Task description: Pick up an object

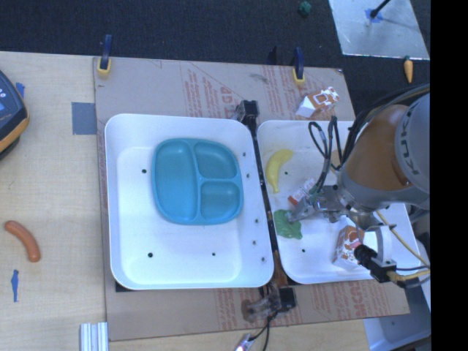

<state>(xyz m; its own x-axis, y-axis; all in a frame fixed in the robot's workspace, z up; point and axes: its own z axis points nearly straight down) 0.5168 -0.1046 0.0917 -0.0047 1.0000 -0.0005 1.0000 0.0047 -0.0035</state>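
Sausage (23, 240) on bench; snack packet (317, 103) on cardboard.

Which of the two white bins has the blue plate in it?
The left white bin, farther from the arm. The blue three-compartment plastic plate lies flat in it. The right white bin has a yellow banana instead.

Robotics lab test bench. Wooden benchtop (51, 189) covered by cardboard sheet (183, 86), held at far edge by clamps (106, 55). Two white bins (121, 196) side by side on cardboard, small hardware fixed between them at far and near ends. Grey industrial arm with orange band (384, 156), loose cables, at right. Toy props: blue divided plate (197, 181), plastic banana (276, 168), sausage (23, 240) on bench at left. Dark carpet floor (183, 13) beyond, with taped marker.
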